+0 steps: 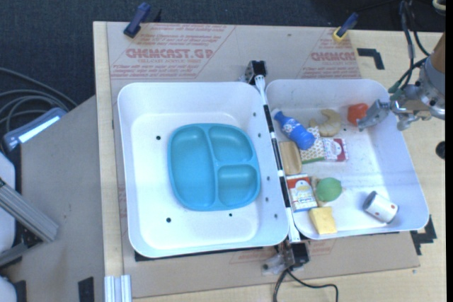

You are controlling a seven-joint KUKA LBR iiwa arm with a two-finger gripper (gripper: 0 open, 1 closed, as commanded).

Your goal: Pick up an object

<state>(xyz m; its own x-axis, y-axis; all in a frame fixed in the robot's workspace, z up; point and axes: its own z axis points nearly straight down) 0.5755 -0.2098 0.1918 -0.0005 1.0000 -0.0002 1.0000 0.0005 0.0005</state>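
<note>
Two white bins sit side by side on the tabletop. The left bin carries a blue divided plate. The right bin holds the loose stock, presumably gathered there as the picking supply: a blue bottle, a green ball, a yellow block, a white cylinder and a red piece. The end effector hangs over the right bin's far right corner. Its finger spread cannot be judged from this view, and nothing is seen held. The red piece lies just beside it, toward the bin's middle, and appears the nearest candidate; the other items lie well apart, nearer the front
</note>
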